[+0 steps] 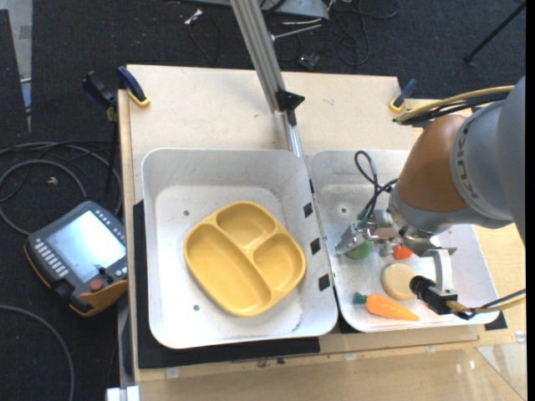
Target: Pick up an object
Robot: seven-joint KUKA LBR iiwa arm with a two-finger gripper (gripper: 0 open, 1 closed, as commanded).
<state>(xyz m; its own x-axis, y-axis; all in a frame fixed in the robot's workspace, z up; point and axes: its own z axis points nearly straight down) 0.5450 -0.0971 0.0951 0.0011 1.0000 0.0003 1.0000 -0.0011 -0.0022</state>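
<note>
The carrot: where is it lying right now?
The carrot lies at the near edge of the right bin, just below the round cookie.

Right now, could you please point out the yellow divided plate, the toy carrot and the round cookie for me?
yellow divided plate (244, 258): camera view, on the ridge where its compartments meet.
toy carrot (391, 309): camera view, on the middle of its orange body.
round cookie (398, 281): camera view, on its pale top face.

No readable text, labels, brands or numbers anywhere. The teach pendant (77, 257) screen beside the desk's left edge is lit but too blurred to read.
</note>
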